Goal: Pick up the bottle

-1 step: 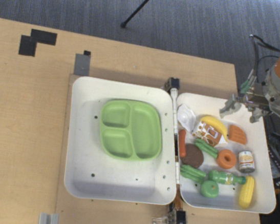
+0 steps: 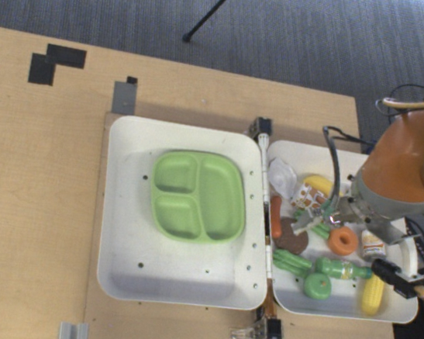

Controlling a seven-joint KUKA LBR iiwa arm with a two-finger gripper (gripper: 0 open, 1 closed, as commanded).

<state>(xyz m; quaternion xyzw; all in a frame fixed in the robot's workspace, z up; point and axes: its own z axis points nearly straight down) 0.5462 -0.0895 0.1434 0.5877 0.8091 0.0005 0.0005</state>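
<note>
Item: green bottle point(image 2: 337, 268), lying on its side in the right bin point(image 2: 399, 315), just beyond the green round toy point(image 2: 318, 286) and beside the yellow corn-like piece point(image 2: 372, 295). An orange ring point(image 2: 342, 240) sits just behind the bottle.

Arm point(image 2: 404, 164): low over the right bin, wrist behind the orange ring — jaws hidden under the wrist, state cannot be told.

Left bin point(image 2: 116, 269): holds a green divided plate point(image 2: 196, 195).

Step judged: approach, bottle not yet lifted. Next move calls for shifting toward the bottle and closing across its narrow body — clutter crowds it closely
</note>
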